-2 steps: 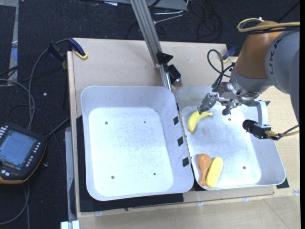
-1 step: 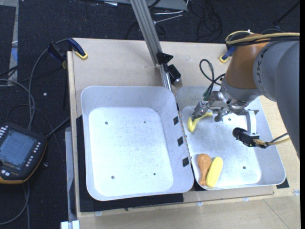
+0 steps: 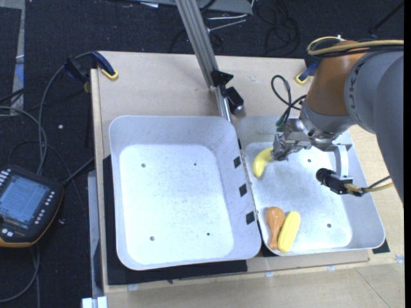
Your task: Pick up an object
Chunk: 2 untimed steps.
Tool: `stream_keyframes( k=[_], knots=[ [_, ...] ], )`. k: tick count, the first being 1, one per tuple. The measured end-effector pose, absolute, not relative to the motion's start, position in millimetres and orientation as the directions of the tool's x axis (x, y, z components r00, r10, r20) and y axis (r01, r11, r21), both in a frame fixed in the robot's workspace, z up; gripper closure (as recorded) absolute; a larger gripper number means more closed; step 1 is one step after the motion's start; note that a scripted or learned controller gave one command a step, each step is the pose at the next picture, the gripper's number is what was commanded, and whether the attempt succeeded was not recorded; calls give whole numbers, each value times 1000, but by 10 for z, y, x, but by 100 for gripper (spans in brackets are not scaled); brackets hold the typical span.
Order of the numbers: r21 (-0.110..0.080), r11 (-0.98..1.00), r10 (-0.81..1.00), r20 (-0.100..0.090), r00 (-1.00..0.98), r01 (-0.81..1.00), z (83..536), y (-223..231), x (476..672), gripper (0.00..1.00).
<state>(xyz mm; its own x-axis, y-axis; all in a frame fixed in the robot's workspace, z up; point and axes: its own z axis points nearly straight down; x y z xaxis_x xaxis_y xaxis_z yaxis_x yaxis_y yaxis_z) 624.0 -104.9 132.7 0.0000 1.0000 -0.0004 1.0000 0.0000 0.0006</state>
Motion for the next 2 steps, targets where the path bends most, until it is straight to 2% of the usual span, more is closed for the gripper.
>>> stream_keyframes(
  k=[2],
  knots=[
    [6, 0, 1000, -1, 0, 1000, 2416, -1100, 6291, 100]
  ],
)
